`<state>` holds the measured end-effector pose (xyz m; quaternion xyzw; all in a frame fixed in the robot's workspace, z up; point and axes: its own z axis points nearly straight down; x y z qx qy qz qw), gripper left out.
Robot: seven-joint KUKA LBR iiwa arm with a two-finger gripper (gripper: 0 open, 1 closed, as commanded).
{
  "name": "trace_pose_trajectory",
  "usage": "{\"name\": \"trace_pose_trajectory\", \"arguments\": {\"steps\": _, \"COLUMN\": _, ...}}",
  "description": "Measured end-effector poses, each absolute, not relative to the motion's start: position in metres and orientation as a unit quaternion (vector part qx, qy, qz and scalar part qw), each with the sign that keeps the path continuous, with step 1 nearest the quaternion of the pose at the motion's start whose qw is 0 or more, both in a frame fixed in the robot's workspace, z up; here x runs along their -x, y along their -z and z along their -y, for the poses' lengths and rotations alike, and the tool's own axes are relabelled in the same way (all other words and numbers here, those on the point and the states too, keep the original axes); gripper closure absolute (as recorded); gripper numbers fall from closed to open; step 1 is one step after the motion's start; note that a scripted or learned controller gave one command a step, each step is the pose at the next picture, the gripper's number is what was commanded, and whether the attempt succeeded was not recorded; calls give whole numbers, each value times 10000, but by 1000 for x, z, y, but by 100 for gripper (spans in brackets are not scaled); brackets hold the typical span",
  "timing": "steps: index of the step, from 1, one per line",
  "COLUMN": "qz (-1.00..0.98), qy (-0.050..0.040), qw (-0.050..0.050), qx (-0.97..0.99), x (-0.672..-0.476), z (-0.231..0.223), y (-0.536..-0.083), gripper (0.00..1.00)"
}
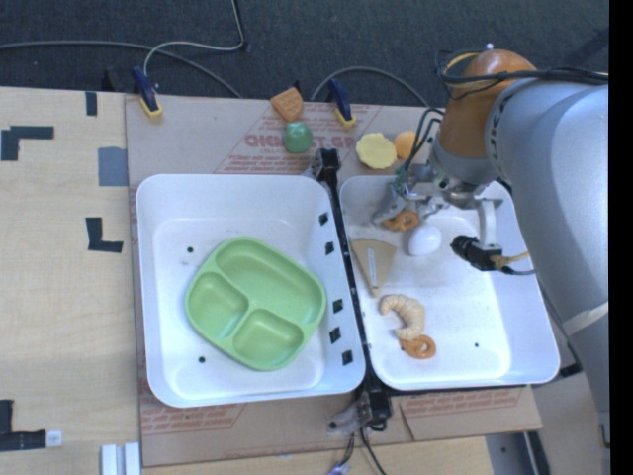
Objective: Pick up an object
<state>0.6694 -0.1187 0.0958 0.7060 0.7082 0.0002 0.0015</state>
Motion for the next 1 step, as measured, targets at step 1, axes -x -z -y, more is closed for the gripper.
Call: {"name": "trace_pose_trajectory", "arguments": {"steps": 1, "qz": -7082, "qy": -5, "qw": 3, "qx": -7060, "x": -645, "z": 60, "y": -185, "gripper": 100}}
